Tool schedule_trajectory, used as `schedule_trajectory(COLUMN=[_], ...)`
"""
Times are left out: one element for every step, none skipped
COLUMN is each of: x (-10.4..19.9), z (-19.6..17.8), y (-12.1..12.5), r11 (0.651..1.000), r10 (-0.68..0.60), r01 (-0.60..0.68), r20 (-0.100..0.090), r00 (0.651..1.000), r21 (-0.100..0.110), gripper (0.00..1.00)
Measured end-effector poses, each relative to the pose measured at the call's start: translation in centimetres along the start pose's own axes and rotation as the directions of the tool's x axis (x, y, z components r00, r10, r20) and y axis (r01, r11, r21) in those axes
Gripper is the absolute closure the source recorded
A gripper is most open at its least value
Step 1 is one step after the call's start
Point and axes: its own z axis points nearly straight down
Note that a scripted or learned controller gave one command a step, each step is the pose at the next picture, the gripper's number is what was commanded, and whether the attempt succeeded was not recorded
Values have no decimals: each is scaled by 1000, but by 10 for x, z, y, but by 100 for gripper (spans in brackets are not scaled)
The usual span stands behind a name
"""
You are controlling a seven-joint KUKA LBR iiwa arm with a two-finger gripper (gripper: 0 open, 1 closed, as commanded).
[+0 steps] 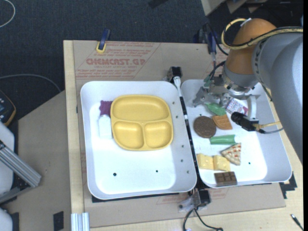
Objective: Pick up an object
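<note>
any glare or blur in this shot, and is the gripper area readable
Camera view: even overhead light, soft shadows; the white bins are bright and nearly washed out, though the yellow tray and the food pieces stay sharp. The gripper sits under the arm's wrist amid cables and clutter, so its fingers are hard to read. The arm's grey casing at right looks slightly soft.

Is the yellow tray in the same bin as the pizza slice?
No, the yellow tray lies in the left bin, while the pizza slice lies in the right bin.
</note>
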Motion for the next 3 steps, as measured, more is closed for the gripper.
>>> schedule_trajectory(x=[0,-7,-14], z=[-12,-74,-132], y=[1,6,14], r11=[1000,1000,1000], r10=[0,1,-1], r01=[0,-1,1], r20=[0,2,2], r00=[1000,1000,1000], r21=[-3,-11,-10], gripper=[100,100,100])
